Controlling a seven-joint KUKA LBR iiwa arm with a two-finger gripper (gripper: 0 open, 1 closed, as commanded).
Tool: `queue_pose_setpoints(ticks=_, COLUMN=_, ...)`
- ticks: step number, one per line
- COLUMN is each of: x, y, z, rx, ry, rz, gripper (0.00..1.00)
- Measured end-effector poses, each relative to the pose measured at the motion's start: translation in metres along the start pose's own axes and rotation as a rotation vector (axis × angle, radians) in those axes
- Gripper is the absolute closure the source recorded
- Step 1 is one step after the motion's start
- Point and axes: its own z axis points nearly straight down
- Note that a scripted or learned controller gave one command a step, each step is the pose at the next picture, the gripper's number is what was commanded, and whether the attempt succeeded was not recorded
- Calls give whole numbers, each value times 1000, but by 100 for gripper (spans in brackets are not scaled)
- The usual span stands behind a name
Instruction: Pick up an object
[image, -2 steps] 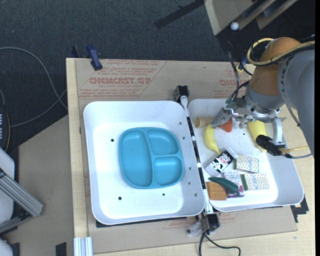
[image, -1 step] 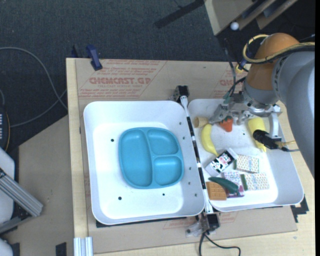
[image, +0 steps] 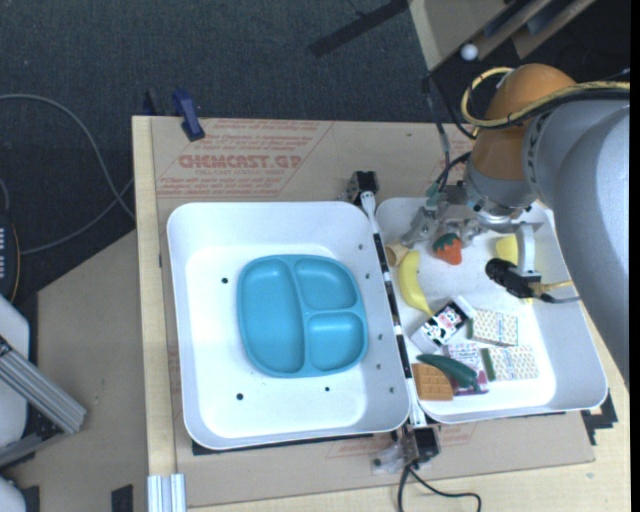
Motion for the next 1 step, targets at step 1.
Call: queue_pose_setpoints(ticks=1, x=3, y=1, z=-11, rx=-2, ry=6, rz=-2, gripper=100)
